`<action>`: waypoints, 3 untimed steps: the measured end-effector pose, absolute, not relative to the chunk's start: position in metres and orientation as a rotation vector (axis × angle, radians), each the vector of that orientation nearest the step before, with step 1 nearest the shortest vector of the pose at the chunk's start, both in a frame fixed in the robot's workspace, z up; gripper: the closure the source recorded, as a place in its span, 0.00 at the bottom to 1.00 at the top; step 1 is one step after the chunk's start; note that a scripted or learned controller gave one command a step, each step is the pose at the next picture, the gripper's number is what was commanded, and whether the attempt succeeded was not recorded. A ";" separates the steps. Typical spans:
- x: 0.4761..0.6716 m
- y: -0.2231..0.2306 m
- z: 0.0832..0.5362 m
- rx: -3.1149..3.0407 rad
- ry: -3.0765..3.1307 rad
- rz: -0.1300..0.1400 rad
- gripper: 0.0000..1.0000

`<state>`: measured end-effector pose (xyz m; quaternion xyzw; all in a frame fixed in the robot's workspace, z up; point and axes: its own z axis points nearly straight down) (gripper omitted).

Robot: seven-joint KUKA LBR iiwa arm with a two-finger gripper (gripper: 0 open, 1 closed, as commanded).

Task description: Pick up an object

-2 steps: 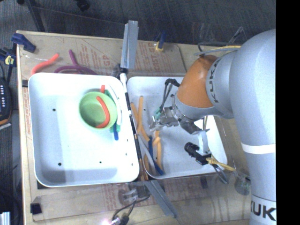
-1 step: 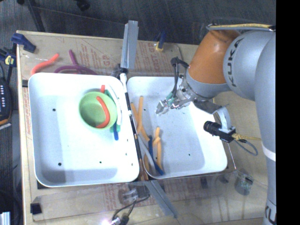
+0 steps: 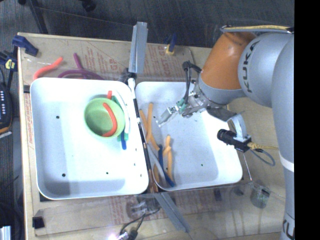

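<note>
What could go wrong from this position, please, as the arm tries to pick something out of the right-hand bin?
The orange and blue tools lie bunched against the right bin's left wall, so a grasp there may snag several at once or scrape the wall. The gripper hangs over bare floor beside them, so closing here would likely catch nothing. The green bowl sits in the other bin, a longer reach.

The one camera is sitting fixed above the bench (image 3: 30, 54), looking down at a slant. It is taking in both bins, the left bin (image 3: 45, 154) and the right bin (image 3: 220, 169), from what seems a moderate height.
</note>
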<state>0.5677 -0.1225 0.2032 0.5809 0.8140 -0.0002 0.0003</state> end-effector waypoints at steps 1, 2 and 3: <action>0.539 -0.142 0.092 1.751 2.610 -0.001 0.00; 0.540 -0.142 0.101 1.746 2.614 -0.003 1.00; 0.572 -0.067 0.192 1.791 2.583 0.000 1.00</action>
